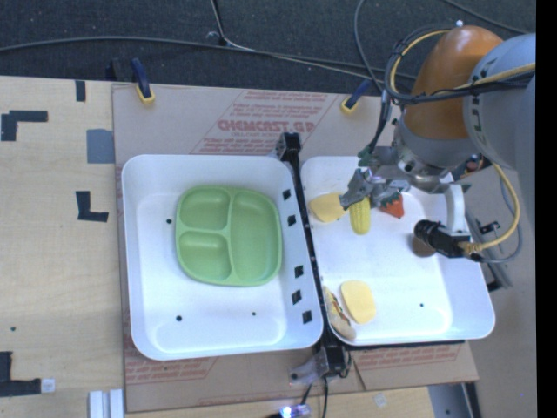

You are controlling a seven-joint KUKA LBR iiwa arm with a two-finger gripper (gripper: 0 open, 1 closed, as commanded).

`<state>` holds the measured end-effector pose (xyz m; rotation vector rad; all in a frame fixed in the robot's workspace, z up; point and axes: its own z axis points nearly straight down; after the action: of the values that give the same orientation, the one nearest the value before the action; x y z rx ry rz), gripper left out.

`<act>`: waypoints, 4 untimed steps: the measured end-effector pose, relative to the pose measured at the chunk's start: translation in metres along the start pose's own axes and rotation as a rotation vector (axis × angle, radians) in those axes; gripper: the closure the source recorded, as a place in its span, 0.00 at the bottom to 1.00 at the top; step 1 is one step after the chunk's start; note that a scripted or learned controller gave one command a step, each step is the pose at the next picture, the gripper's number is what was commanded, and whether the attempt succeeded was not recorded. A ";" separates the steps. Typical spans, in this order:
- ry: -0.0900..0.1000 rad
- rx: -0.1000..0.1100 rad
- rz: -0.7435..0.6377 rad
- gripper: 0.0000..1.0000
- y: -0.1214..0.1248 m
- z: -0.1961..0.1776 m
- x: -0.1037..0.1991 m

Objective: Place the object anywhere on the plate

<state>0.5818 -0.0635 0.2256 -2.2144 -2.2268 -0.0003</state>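
Though lowered into the right bin [392, 268] and set right above a yellow corn-like piece [359, 219], gripper [366, 193] not plainly holding it: open or closed on it, cannot tell from this slanted look down. Probably the object meant, judging by where the gripper sits. Lies upright-looking in the far left part of that bin, touching or just under the gripper's tip, well apart from the green plate [229, 236]. Nothing on the plate so far; sits in the middle of the left bin [157, 307], three compartments all bare. So, by judgement, early in the task: grasp perhaps in hand, then lift, carry leftward and release all left to do. Close by on the left, a pale yellow slice [325, 207], just beside the corn-like piece and easy to nudge or catch by mistake. On the other side, an orange-red piece [394, 206], partly hidden behind the gripper. Nearer the front edge, a round yellow bun-like item [358, 301], out of the way. Between the bins, the raised rims with black clips [296, 200]: needs a clear lift before crossing.
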 end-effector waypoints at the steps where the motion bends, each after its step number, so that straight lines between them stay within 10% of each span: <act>1: 0.000 0.001 0.000 1.00 0.006 -0.006 0.046; 4: 0.001 0.000 -0.002 1.00 0.036 -0.004 0.213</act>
<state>0.6167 0.1494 0.2296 -2.2115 -2.2284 -0.0014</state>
